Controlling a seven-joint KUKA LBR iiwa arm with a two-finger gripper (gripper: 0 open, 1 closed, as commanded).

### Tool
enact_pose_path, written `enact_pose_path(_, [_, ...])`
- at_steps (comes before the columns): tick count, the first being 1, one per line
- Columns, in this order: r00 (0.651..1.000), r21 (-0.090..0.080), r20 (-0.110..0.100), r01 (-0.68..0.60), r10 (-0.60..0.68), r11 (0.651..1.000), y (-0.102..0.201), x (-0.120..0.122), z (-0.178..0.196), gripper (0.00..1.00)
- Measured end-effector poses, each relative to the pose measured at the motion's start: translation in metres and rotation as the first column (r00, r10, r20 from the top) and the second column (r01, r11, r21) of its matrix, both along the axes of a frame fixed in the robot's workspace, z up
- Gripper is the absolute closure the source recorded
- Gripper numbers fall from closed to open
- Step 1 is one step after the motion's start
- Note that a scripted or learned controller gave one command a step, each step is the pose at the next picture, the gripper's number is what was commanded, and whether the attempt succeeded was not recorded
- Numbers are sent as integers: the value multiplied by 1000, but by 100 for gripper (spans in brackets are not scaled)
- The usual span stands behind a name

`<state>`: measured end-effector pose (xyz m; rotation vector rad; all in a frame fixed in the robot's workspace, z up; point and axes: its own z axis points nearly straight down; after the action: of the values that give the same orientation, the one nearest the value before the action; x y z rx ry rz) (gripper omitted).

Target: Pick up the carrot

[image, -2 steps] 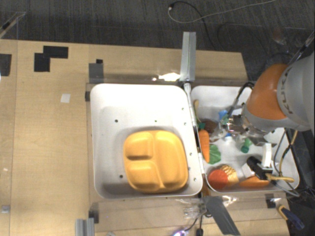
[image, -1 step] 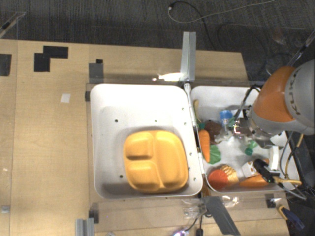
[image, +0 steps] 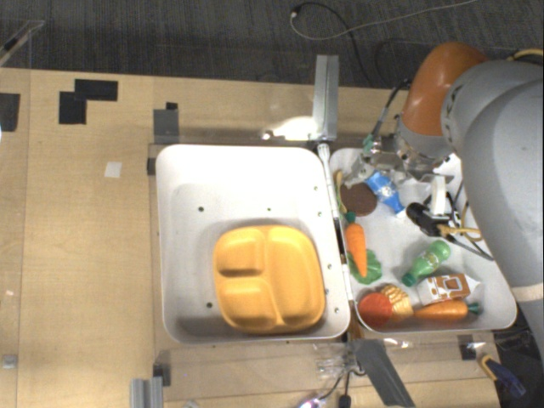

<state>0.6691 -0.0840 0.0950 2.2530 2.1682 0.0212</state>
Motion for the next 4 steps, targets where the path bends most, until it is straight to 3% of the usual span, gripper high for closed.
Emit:
enact_pose_path(1, [956,9,1,293,-293,956,3,-14,0,0])
enact_pose_path(2, [999,-1,1,36,-36,999,-51,6,0,0])
enact_pose_path(3, [993,-1,-12,-121,121,993,-55,2,23,0])
enact_pose_path(4, [1000,-1,3,-21,21,1000,-5,-38,1,0])
